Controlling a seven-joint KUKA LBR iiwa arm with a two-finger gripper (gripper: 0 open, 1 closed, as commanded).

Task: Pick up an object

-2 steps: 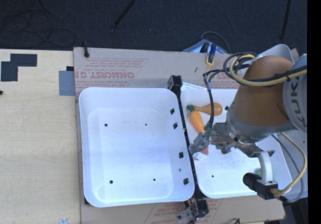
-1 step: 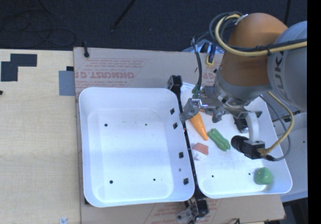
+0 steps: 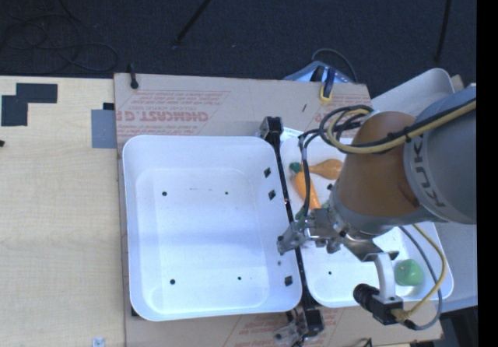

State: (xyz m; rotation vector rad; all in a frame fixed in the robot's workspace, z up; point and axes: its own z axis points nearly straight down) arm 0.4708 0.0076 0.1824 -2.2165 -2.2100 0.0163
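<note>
Just beside end effector [image 3: 299, 238]: orange object [image 3: 305, 187], right bin [image 3: 342, 295]

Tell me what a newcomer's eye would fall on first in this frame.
The grey arm with its orange band fills the right side, bent low over the right bin. Beside it in that bin lie an orange object near the divider and a green ball at the lower right. The big left bin sits alongside.

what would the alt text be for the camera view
A grey and orange robot arm reaches from the right over the right white bin, which holds orange objects and a green ball. The left white bin sits beside it.
</note>
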